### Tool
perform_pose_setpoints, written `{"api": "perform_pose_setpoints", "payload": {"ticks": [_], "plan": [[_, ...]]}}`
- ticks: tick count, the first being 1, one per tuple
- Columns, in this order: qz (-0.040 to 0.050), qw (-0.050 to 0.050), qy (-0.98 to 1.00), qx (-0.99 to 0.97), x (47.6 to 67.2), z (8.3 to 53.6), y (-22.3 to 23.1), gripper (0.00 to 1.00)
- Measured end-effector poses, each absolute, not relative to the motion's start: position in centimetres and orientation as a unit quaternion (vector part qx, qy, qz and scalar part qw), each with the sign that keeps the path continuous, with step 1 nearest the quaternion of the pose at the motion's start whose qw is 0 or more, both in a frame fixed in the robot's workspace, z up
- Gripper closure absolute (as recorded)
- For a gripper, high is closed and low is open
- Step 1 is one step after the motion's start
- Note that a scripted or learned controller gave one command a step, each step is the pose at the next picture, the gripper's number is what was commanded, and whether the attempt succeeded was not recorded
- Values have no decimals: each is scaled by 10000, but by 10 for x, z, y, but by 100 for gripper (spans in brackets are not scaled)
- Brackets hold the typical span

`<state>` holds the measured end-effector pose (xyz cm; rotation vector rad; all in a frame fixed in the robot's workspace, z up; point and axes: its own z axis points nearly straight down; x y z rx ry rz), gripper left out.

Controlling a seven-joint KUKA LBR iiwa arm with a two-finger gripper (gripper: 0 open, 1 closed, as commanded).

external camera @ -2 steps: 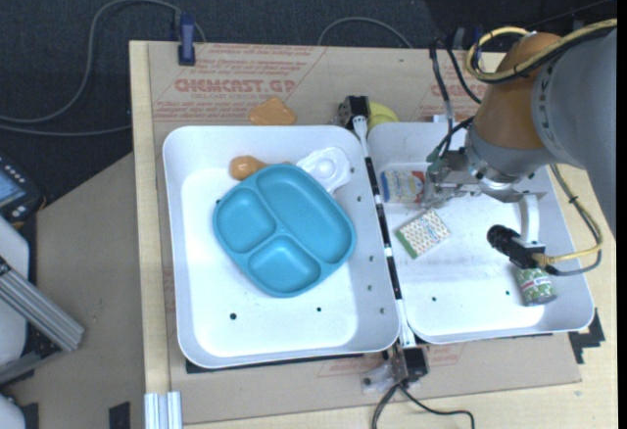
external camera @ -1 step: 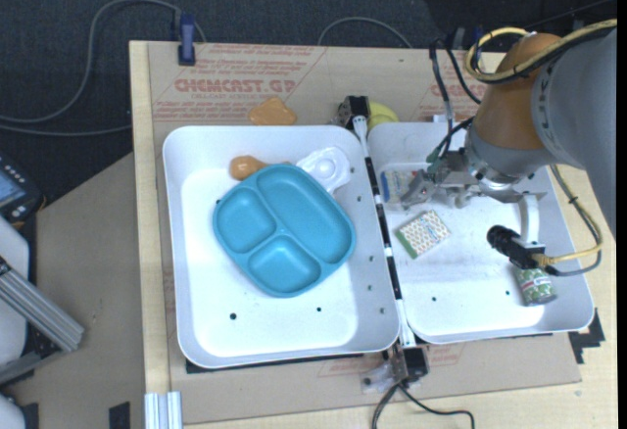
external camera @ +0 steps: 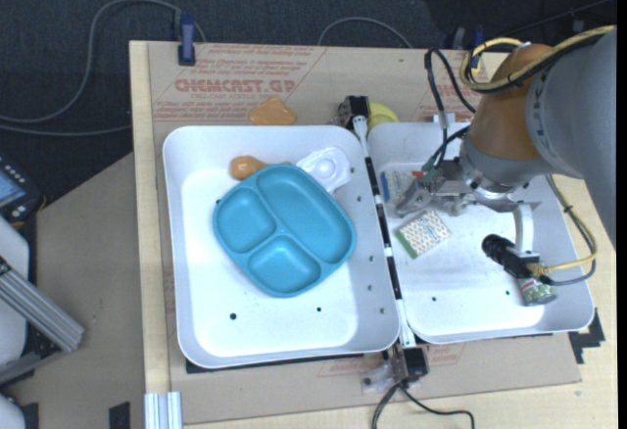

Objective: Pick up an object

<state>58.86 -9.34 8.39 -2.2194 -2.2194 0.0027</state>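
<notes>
we see a pale wooden bench (external camera: 147, 221) printed "chemcast" on dark carpet. the gripper (external camera: 427, 188) hangs above a checked packet (external camera: 422, 235) in the right white bin (external camera: 470, 319); finger state unclear.

Divided plate (external camera: 283, 227) in the left bin (external camera: 196, 319), packet (external camera: 423, 235) in the right bin (external camera: 470, 314).

Blue tray (external camera: 284, 228) crowds left bin (external camera: 196, 319); bare floor along front.
</notes>
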Motion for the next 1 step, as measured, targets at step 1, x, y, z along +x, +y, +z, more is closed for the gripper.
{"api": "perform_pose_setpoints", "payload": {"ticks": [1], "plan": [[-4, -13, -7076, -7066, 618, 85, -96, 0]]}}
